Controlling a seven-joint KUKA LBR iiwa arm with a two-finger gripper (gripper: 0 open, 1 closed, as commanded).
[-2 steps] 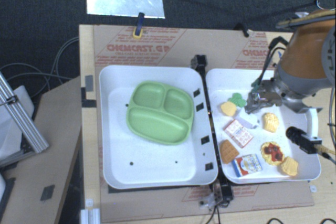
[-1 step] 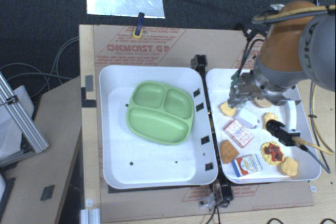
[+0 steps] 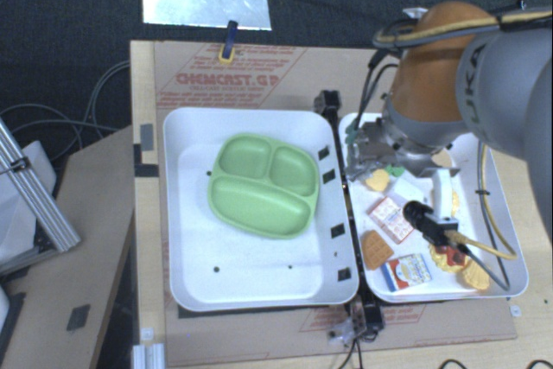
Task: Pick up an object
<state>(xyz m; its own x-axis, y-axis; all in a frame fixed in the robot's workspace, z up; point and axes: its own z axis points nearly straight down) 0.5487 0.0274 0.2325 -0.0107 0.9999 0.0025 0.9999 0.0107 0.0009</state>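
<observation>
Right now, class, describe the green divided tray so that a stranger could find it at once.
Find the two shallow white bins side by side; look in the view's left bin. In it lies a pale green plastic tray with three compartments. It is far bigger than the small food packets in the other bin.

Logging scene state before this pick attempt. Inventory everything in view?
left bin: 1, white, bench left
divided plate: 1, green, in left bin
right bin: 1, white, bench right
red packet: 1, red-white, mid right bin
blue packet: 1, blue-white, right bin's near edge
biscuit: 1, brown, right bin's left side
yellow piece: 1, yellow, right bin, beside gripper
cardboard sheet: 1, brown, under both bins
arm: 1, grey with orange band, over right bin
gripper: 1, dark, over right bin's far-left part
</observation>
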